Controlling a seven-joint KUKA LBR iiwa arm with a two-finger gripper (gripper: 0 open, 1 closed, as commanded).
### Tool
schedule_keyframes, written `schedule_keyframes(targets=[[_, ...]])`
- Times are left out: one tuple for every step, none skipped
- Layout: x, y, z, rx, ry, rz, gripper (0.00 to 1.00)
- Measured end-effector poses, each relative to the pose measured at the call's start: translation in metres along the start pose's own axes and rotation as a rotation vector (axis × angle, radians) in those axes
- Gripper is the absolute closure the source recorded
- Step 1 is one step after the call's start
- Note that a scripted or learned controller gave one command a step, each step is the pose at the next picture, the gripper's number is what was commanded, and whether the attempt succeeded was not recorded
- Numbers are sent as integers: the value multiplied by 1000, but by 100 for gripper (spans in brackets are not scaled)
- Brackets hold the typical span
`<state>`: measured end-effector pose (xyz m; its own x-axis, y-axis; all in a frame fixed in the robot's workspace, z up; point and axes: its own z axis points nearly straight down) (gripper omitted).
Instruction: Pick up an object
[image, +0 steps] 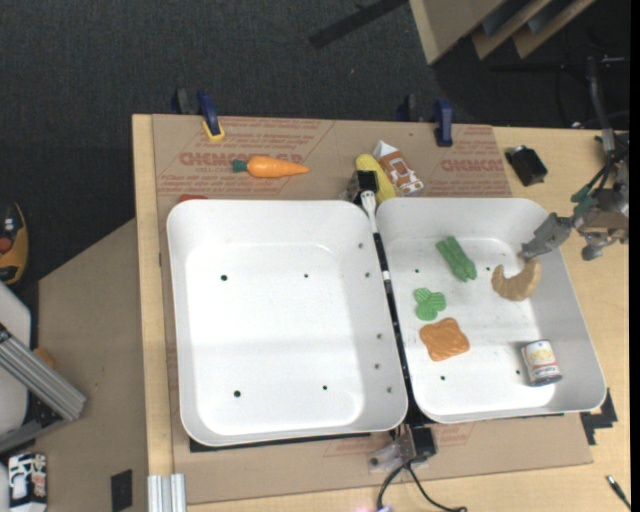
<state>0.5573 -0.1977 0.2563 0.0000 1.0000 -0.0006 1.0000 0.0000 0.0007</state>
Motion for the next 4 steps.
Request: schedule_keyframes(targets=[[33,-57,153,15,7,0,0],[30,-52,135,-2,-1,1,100],[110,3,102,-6,1,-9,100],[88,-28,159,8,3,3,100]])
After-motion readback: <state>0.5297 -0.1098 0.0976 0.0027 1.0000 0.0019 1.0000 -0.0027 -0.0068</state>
